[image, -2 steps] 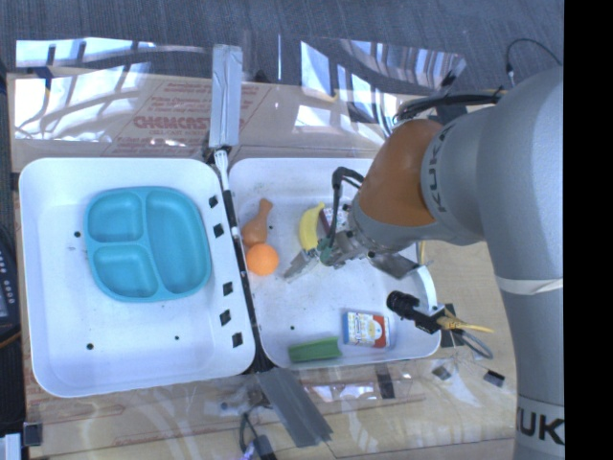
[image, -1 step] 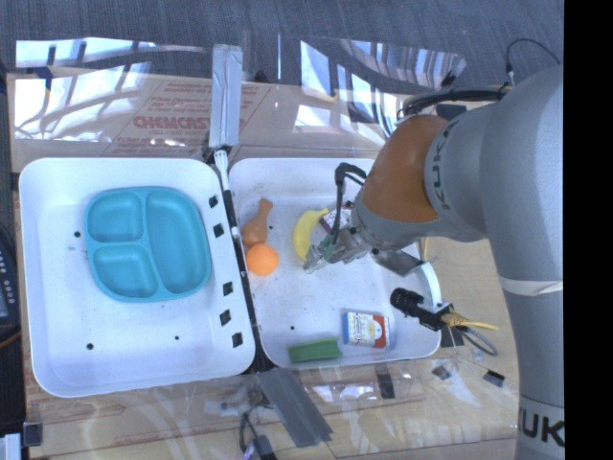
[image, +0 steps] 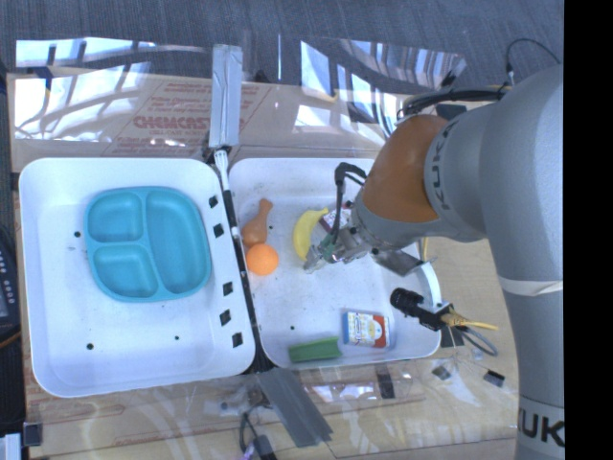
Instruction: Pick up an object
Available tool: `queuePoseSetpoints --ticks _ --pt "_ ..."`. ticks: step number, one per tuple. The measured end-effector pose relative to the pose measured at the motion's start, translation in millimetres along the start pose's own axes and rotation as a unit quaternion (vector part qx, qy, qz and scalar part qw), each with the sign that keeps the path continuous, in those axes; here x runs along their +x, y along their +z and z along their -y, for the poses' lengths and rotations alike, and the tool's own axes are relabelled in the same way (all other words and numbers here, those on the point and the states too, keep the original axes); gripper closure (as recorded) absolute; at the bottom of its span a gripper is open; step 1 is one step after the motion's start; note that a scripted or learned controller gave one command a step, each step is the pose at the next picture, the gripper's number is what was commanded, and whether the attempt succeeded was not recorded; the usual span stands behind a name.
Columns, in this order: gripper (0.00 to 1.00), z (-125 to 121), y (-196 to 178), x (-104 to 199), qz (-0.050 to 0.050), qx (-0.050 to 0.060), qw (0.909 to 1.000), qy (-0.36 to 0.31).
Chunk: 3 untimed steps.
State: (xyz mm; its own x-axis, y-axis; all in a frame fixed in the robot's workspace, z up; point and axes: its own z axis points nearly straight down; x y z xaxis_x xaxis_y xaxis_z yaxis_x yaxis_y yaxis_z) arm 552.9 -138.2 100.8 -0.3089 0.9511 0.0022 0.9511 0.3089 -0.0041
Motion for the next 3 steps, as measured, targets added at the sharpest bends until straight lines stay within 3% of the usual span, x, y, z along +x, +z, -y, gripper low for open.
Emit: queuePoseSetpoints --ticks 1,2,3 --pt "0.0 -42 9 21 0.001 -0.001 0.9993 -0.036" --pt "0.0 -1 10 24 0.0 0.0 0.9958 -0.092" --pt "0.0 -30 -31 7 0.001 -0.001 0.9992 -0.039"
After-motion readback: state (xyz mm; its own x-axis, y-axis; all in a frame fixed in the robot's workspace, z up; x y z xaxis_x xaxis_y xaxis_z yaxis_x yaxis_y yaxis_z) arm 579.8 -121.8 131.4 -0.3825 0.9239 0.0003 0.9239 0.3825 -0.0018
